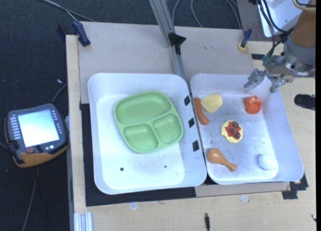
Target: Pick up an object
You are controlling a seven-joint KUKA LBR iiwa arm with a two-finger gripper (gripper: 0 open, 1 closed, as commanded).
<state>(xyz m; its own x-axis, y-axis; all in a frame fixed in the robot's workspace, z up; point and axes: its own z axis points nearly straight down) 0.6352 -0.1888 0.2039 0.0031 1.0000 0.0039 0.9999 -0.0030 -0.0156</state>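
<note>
I have the jaws spread apart with nothing between them, hanging over the far right corner of the right bin (pixel 281 172); the gripper (pixel 264 81) sits just above and a little behind the red-orange toy (pixel 253 104), which I take for my nearest target. That piece looks like a small plastic tomato or pepper: I'd judge it light, hard-shelled and rather slick, rounded enough to squirt out sideways if I close off-centre. I'd come straight down and take it across its widest middle, fingers either side, not near the top where it tapers.

Moving outward in the same bin, the yellow piece (pixel 211 102) lies near the bin's left wall, touching or just beside the orange sausage (pixel 201 111), so that pair is crowded and awkward to get fingers around. The little round pizza-like disc (pixel 231 131) sits mid-bin; it looks flat and would likely be hard to pinch from above. The drumstick (pixel 220 158) lies toward the near edge, with a narrow shank that should suit a grasp. The white egg (pixel 267 162) rests in the near right corner, smooth and probably slippery.

The left bin (pixel 100 120) holds a green divided plate (pixel 148 121). Both bins stand on the tabletop (pixel 125 49)
</note>
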